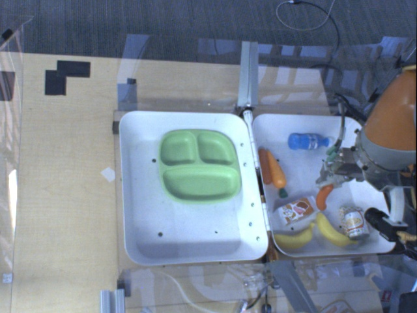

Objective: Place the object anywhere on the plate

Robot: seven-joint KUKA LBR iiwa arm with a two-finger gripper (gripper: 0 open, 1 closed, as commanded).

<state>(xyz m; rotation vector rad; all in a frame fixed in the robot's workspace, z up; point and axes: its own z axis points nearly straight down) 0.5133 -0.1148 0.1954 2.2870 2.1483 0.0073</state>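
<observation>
While the green plate (199, 166) lies with three bare compartments in the left bin (140, 240), the pincer (337, 169) hangs low over the right bin (306, 122), at about 3 o'clock from the plate, just above a small orange piece (324, 197). This piece seems to be the object of the task, but that is only a judgement, because several things are crowded there: a carrot (272, 168) at 9 o'clock from the pincer, a blue bottle (307, 141) at 11 o'clock, a small packet (295, 211) and two bananas (293, 239) (332, 231) at 6 to 7 o'clock, and a can (354, 222) at 5 o'clock. Whether the fingers are wide or narrow one cannot tell, since the metal parts blur together, and nothing is seen between them. The risk from here is a grasp that closes beside the orange piece or pushes it against the banana and the can, because the neighbours are so near; a second thing could also be caught. Later, a weak hold could let the piece fall on the wall between the bins. The arm's orange and grey body (394, 119) is cut off at the right, and the desk (65, 194) edge near the can is hard to read.
</observation>
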